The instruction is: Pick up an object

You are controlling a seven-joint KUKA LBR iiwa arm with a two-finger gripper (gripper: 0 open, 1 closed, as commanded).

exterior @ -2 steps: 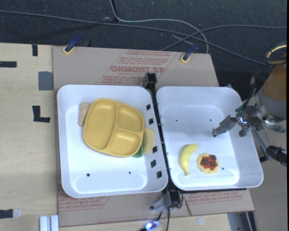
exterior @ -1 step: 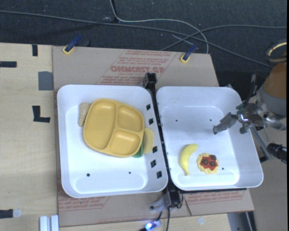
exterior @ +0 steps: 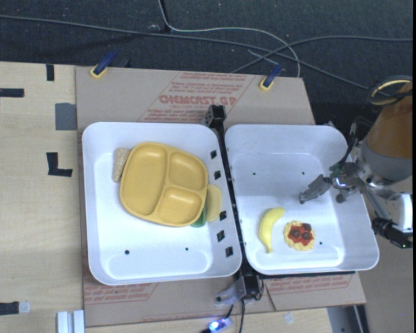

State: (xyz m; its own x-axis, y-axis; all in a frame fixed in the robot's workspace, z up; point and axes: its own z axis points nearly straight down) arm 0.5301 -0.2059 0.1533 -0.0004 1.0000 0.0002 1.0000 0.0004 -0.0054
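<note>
In the right bin (exterior: 291, 139), near its front wall, a banana (exterior: 267, 227) lay just beside a small round pastry with red topping (exterior: 299, 235). Above them hung the tool (exterior: 324, 187), fingers spread wide, gripping nothing. In the left bin (exterior: 104, 186), a yellow divided tray (exterior: 163, 183) covered other items.

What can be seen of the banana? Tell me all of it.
The banana is small, yellow and curved, plastic-looking like a toy. It lies flat on the floor of the right bin, near that bin's front left. A small round pastry lies just beside it, to the right in the view. Nothing grips it.
</note>
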